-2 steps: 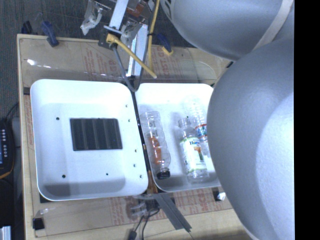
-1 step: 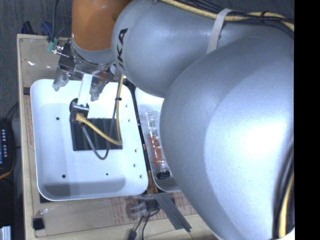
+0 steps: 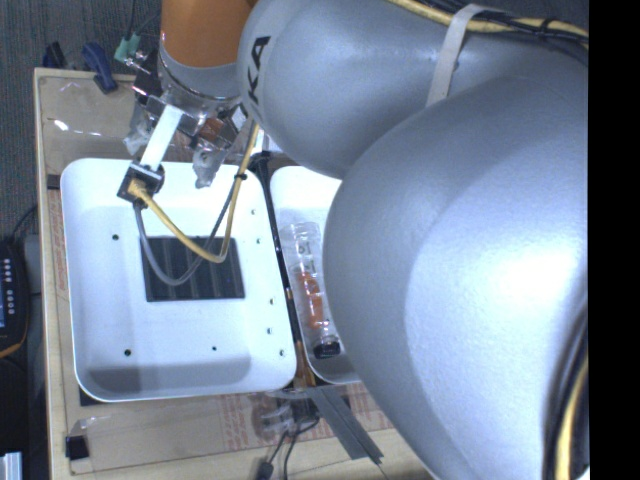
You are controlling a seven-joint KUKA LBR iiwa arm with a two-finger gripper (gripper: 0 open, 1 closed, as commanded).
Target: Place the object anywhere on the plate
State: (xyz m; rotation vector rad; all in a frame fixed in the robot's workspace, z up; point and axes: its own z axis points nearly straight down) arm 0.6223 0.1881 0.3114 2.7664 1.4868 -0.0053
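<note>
Camera view, looking down on the bench (image 3: pixel 50 98): the left bin (image 3: pixel 90 268) held nothing loose. A dark ribbed panel (image 3: pixel 195 268) was set flat in the middle of its floor. That panel looked the likeliest thing to serve as the plate, though this was a judgement and not something the picture settled.

The claw (image 3: pixel 205 163) hung over the far edge of the left bin, pointing down, just short of the seam between the two bins. Whether it was open or closed could not be told from this angle, and nothing could be seen in its grip.

To the right, the right bin (image 3: pixel 300 183) showed as a narrow strip. In it lay the clear tube (image 3: pixel 308 283), a see-through container with orange contents and a dark cap at its near end. The tube rested lengthwise on the bin floor, close beside the bin's left wall and well apart from the claw.

The grey arm (image 3: pixel 450 218) reached in from the right and covered the rest of that bin.

On this evidence the task had barely started. The tube had not been picked up and sat in the bin opposite the panel. The reach, the grasp, the carry across the seam and the setting down all remained to be done.
</note>
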